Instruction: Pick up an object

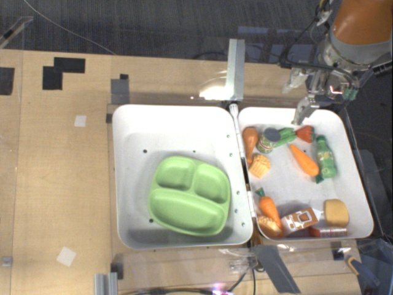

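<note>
The right bin (350,165) holds several toy foods. Among them are an orange carrot (304,158), a green bottle (325,157), a small red piece (305,133), a green-lidded jar (268,144) and a corn cob (260,165). Along the near side lie another carrot (268,208), a ketchup bottle (301,219) and a tan block (336,212). My gripper (305,110) hangs over the bin's far rim, just above the red piece, and nothing shows in it.
The left bin (132,140) holds a green divided plate (189,194). An upright metal post (235,72) stands behind the seam between the bins. Another orange carrot (249,139) lies against the right bin's left wall.
</note>
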Action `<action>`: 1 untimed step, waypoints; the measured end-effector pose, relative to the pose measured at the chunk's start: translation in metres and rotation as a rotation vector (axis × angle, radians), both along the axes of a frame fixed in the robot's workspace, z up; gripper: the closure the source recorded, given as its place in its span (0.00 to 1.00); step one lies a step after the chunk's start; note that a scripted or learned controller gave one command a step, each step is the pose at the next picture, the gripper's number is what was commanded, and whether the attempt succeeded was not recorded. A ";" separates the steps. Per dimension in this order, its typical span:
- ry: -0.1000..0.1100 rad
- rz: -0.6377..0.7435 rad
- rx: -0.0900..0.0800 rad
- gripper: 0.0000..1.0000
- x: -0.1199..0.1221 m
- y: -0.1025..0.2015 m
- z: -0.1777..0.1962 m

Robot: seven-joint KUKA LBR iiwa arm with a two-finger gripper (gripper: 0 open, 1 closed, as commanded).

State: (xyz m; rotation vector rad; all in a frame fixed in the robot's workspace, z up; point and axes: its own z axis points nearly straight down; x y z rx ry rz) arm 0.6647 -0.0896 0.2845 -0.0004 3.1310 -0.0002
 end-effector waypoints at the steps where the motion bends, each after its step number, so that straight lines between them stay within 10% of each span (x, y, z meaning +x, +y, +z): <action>1: 0.013 0.029 0.002 0.00 0.003 0.006 -0.132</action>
